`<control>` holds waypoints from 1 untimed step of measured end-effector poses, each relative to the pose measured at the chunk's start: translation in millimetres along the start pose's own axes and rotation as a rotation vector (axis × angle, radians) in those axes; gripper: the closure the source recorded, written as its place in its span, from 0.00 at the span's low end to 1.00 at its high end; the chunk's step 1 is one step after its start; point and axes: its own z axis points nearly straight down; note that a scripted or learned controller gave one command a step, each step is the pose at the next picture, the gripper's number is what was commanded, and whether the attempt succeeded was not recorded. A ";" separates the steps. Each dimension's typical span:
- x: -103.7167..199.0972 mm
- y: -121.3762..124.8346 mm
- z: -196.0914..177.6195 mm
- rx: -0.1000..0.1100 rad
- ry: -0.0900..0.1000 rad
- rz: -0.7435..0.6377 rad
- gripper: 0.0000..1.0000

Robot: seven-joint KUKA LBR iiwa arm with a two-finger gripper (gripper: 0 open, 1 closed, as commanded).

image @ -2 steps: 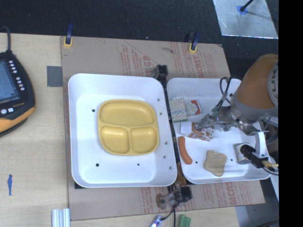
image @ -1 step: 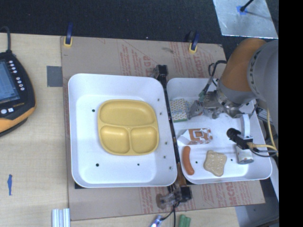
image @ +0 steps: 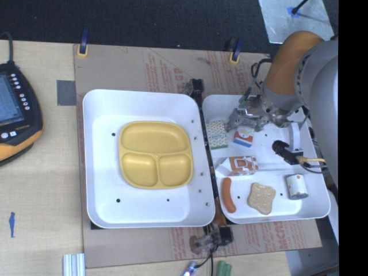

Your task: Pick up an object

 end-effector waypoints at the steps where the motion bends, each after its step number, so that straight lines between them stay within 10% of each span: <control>1: 15.3 11.6 -1.9 -0.002 -0.014 0.005 0.00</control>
